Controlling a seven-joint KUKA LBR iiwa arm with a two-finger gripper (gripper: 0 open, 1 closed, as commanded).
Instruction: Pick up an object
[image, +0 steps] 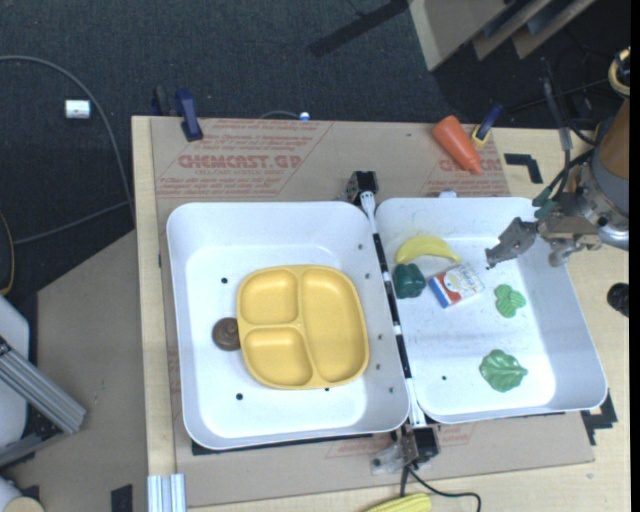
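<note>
Hovering my gripper (520, 243), jaws spread and empty, over the right bin (560, 340); the nearby small carton (456, 287) looks light, stiff; I'd pinch its flat sides.

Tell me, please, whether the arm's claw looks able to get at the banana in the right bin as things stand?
Probably yes. The banana lies uncovered, its top bare, and the claw hangs over the same bin, with bare bin floor between them.
</note>
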